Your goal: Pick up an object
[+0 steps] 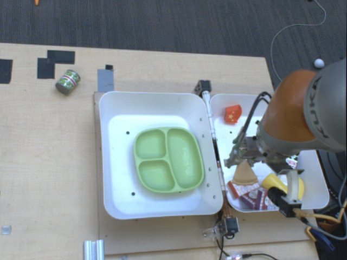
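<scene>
Toys lie in a small heap in the right white bin (pixel 323 196), near its front edge: a tan wedge shaped like a slice of bread (pixel 245 174), a yellow banana toy (pixel 282 184), and a dark red and purple packet (pixel 250 198). A small red strawberry-like toy (pixel 233 114) sits alone near the back of that bin, well apart from the heap. The big grey arm with its orange band (pixel 290 112) reaches in from the right and hangs over this bin. Its jaws point down just above the tan wedge, but I cannot tell if they are wide or closed. The left white bin (pixel 114 161) holds a light green plastic plate with three parts (pixel 168 160). On the wooden table (pixel 43 156), far to the left, lies a small green and white can (pixel 67 82) on its side.
</scene>
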Robot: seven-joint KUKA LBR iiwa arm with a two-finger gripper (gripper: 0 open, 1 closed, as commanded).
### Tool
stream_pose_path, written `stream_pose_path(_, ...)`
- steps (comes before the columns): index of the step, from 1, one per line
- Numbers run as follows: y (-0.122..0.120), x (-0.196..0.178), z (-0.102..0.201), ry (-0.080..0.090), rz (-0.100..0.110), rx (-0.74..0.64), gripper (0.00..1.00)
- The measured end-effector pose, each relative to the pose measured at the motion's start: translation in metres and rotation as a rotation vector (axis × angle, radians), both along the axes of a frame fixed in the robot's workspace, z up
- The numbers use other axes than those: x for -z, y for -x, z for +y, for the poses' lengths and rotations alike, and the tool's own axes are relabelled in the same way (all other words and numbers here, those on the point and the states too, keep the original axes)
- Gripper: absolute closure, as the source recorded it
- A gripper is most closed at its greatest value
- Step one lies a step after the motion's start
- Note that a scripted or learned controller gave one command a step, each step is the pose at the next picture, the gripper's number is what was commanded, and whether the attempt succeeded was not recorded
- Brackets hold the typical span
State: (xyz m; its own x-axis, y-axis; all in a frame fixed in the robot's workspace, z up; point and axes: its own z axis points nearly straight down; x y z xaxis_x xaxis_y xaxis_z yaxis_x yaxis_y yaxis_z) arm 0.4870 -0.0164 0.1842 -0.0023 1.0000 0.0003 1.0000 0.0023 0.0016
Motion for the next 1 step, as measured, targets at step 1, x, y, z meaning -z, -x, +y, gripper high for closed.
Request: stream_pose_path(1,-0.0001,-0.0002,-0.0085,0.0,0.0,0.0,1.0)
